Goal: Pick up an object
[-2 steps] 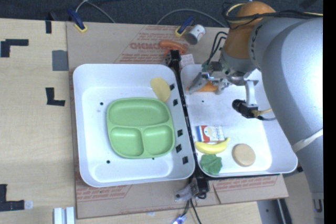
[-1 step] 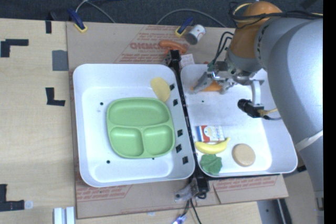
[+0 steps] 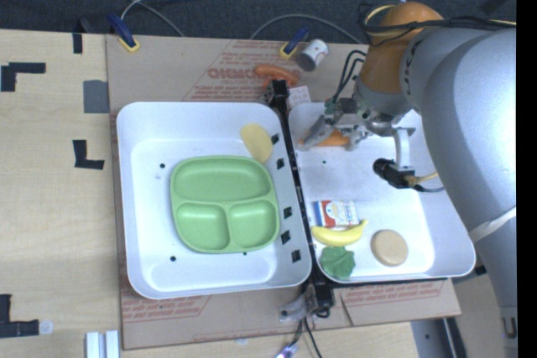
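**Desk:** What is the hand (image 3: 329,132) doing?

**Photographer:** It is low in the far corner of the right bin (image 3: 445,264), over an orange object (image 3: 337,140) that shows just under it. Whether it is gripping or released, I cannot tell; nothing is plainly between the fingers.

**Desk:** What could go wrong?

**Photographer:** My judgement: the orange piece sits close to the divider between the bins, so the hand may clip that wall or nudge the piece away.

**Desk:** And around it?

**Photographer:** Nearer the camera than the hand lie a small carton (image 3: 335,213), a banana (image 3: 338,234), a green leafy piece (image 3: 338,262) and a tan disc (image 3: 389,247). Across the divider, the left bin (image 3: 134,180) holds a green divided plate (image 3: 225,204) and a yellow lump (image 3: 257,141). All lie clear of the hand on the worktop (image 3: 50,197).
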You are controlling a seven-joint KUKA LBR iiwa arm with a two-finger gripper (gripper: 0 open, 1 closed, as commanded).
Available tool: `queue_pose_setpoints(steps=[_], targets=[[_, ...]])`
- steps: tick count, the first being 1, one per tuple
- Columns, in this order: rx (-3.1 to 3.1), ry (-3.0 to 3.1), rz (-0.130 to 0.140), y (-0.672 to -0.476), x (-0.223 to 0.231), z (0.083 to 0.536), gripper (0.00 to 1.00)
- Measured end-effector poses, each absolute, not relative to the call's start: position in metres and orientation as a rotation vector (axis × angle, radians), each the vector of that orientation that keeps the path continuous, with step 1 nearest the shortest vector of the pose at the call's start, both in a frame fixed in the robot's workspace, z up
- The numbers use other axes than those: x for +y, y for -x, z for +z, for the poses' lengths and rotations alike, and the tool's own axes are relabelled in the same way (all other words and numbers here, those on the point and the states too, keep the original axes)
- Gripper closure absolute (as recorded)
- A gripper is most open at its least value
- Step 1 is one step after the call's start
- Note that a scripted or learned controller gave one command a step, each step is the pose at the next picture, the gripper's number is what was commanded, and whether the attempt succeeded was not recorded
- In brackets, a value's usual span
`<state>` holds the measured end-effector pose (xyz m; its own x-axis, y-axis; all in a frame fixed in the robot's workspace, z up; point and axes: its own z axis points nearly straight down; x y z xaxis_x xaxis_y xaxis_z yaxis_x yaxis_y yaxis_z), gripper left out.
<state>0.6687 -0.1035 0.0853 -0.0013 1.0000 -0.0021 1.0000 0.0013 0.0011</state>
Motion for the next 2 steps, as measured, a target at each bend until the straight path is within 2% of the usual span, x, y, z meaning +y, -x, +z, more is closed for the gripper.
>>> queue_pose_setpoints(steps=[1, 2], targets=[[2.222, -2.22, -0.003, -0.668, -0.117, 0.089, 0.0], [2.222, -2.219, -0.004, -0.668, -0.1, 0.085, 0.0]])
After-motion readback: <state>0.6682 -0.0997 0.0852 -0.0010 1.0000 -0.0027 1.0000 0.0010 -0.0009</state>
